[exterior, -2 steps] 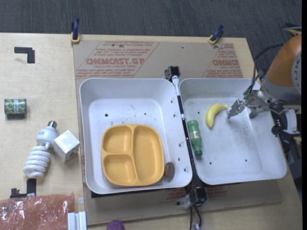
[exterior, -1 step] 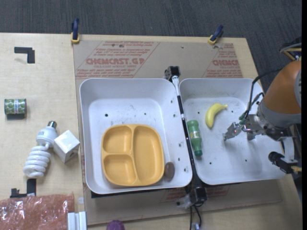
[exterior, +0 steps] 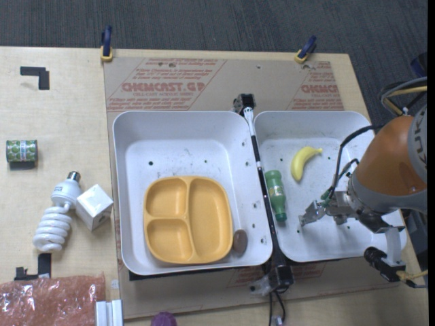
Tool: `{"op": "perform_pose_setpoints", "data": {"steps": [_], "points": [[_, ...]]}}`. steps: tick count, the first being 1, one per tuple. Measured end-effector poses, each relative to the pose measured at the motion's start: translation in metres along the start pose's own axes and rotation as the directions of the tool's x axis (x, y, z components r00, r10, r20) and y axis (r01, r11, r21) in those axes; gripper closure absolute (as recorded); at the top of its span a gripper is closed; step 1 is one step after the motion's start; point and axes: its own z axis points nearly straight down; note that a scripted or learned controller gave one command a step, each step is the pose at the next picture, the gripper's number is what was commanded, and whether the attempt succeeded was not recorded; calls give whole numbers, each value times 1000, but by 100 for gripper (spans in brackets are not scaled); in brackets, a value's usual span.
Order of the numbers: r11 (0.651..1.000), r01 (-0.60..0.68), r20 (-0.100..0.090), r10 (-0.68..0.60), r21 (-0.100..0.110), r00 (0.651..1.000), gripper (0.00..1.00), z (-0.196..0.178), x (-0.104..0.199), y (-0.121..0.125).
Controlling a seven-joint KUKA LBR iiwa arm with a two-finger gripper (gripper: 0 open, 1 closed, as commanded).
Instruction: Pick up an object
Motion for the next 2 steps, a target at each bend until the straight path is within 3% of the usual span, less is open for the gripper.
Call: {"op": "perform_pose_setpoints", "data": {"steps": [1, 2], "points": [[1000, 3, 1, -3, -1, 1000, 0, 0, -4, 81], [1000, 4, 2, -4, -2, 1000, 100, -10, -5, 81]]}}
